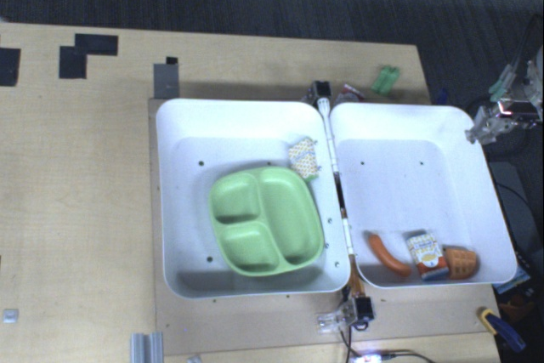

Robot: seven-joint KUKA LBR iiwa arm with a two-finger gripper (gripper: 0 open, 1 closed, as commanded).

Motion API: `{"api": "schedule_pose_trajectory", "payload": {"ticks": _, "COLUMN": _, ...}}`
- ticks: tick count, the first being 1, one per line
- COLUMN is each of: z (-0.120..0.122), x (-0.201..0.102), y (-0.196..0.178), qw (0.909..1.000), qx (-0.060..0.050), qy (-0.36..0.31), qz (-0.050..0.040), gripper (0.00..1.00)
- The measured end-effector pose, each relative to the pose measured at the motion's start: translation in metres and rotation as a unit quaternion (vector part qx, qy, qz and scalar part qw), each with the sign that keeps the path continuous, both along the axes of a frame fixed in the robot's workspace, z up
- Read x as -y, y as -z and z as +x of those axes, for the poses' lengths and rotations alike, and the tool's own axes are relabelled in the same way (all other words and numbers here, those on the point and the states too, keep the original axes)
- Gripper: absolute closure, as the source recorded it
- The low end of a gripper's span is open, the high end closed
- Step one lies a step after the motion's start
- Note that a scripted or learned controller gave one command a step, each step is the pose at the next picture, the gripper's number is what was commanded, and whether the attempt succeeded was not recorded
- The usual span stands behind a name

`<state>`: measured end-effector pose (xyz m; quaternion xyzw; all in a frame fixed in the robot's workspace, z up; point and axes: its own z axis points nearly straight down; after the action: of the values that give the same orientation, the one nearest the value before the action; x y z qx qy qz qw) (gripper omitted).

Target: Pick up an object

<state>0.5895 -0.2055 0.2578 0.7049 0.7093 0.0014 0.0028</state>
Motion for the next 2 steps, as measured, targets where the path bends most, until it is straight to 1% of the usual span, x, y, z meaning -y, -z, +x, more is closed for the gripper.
{"api": "schedule_pose_trajectory", "payload": {"ticks": 1, "z": 0.000, "x": 0.000, "y": 0.001, "qw": 1.0000, "qx": -0.001, "qy": 0.000, "qz": 0.0002, "gripper": 0.00}}
{"api": "schedule_pose_trajectory", "payload": {"ticks": 2, "z": -0.026, "x": -0.052, "y": -0.112, "qw": 1.0000, "qx": 0.000, "qy": 0.000, "qz": 0.0006, "gripper": 0.00}}
